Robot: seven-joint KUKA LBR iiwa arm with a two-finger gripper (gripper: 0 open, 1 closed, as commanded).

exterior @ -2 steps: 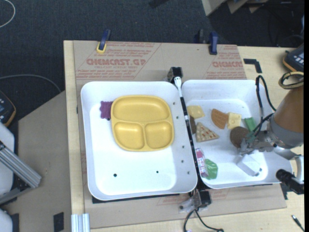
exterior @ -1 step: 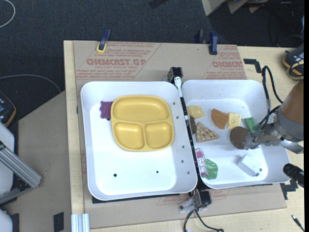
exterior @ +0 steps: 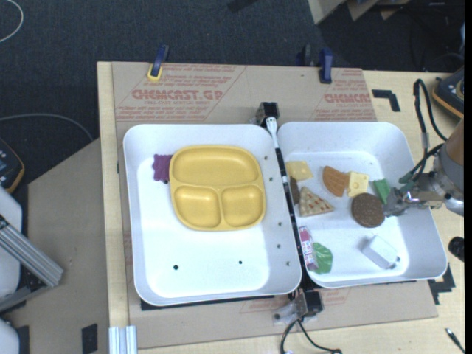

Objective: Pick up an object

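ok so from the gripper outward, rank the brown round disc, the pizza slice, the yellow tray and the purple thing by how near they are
Measured from the gripper at the right bin's right side:
1. Brown round disc, right beside the gripper.
2. Pizza slice, at the right bin's left side.
3. Yellow tray, in the left bin.
4. Purple thing, at the tray's far left edge.

You see little of the arm (exterior: 451,174) at the right edge: a rounded grey body, dull and smooth, with black cables looping up beside it. From it a slim metal-coloured gripper (exterior: 394,201) reaches out, its parts dark grey and silver with small bright fittings. Any screws or markings on it are too small for you to make out.
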